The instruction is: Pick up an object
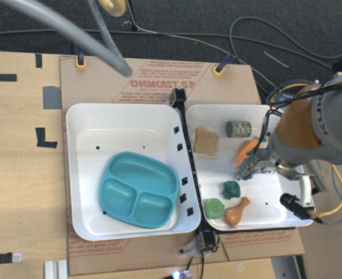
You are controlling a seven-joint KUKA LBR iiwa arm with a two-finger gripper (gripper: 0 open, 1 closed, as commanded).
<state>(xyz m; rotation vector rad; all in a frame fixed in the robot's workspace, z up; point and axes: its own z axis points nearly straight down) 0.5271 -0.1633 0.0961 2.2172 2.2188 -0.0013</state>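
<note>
The right bin (264,217) holds several small objects: a green-labelled can (238,129), a tan slice of bread (206,141), an orange carrot (246,150), a teal lump (231,188), a green apple (213,208) and a brown drumstick (237,211). My gripper (248,168) is low in this bin, just below the carrot's lower end and above the teal lump. The grey arm with its orange band (299,127) hides the bin's right side. Whether anything is in the gripper is hidden from this angle.
The left bin (84,127) holds a teal divided plate (139,189). A black divider (185,156) separates the two bins. Cables lie on the dark floor behind, and a grey pole (72,25) crosses the top left.
</note>
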